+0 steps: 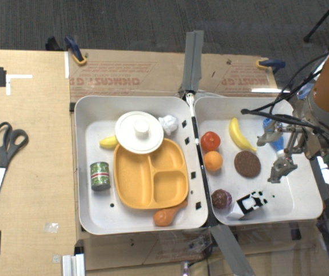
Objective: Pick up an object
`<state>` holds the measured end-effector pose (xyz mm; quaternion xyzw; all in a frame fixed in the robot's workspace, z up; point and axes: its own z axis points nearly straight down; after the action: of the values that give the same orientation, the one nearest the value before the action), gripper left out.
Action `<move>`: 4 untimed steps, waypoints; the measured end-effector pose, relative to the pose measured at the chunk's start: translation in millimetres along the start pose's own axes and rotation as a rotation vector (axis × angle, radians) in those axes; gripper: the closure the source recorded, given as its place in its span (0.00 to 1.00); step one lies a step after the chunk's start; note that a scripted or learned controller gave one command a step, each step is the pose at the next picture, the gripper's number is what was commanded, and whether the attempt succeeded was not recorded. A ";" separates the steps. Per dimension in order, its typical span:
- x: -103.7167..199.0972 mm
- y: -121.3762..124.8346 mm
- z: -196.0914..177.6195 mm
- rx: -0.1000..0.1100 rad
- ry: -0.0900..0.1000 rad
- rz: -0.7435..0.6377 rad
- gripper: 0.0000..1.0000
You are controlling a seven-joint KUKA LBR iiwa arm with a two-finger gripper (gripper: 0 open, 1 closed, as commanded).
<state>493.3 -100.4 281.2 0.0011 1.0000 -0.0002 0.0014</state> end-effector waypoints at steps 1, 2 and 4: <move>-143.2 14.8 89.6 0.000 -0.001 0.000 0.00; -144.1 -25.2 187.8 0.000 -0.003 0.084 0.00; -146.0 -23.8 176.9 0.002 -0.009 0.080 0.00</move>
<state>639.7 -124.6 104.7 0.0411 0.9991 -0.0011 0.0058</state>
